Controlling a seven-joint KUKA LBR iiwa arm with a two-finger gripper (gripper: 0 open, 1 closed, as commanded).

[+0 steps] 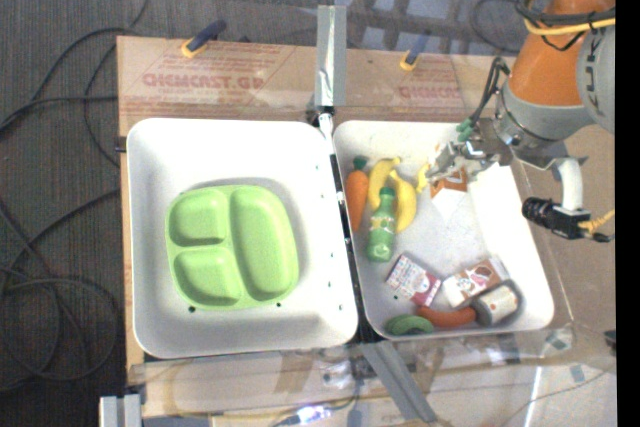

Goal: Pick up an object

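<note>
just left of the metal two-finger hand, low over the right white bin's far corner: curved yellow plastic banana, long axis running near-to-far. hard to tell how far open or whether anything gripped.

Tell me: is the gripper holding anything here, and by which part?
Cannot be told. The gripper hangs over the right bin, near the bananas; no object clearly sits between its fingers.

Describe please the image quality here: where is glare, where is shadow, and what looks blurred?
Camera view: the white right bin is bright, almost washed out; soft shadow lies along the inner walls of the left bin around the green tray; the gripper looks blurred and small, its details unreadable.
</note>
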